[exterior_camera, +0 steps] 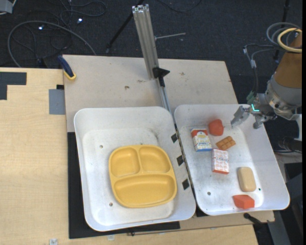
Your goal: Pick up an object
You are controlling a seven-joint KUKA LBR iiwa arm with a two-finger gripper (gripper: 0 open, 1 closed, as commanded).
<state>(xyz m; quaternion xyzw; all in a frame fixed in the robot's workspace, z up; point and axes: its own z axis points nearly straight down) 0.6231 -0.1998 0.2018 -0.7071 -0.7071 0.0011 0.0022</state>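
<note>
Robotics lab, plywood bench (pixel 193 75), aluminium post (pixel 145 40), loose cables (pixel 50 29) on dark floor

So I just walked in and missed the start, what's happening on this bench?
A grey robot arm reaches in from the right, its gripper open above the far edge of the right bin, holding nothing. That bin holds a red block, two small cartons, a cracker, a tan bar and an orange piece. The left bin holds a yellow divided plate.

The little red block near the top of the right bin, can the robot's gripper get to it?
Probably yes. The gripper hangs over the right bin's upper right edge, and the red block lies apart from the small carton beside it, nothing covering it.
</note>
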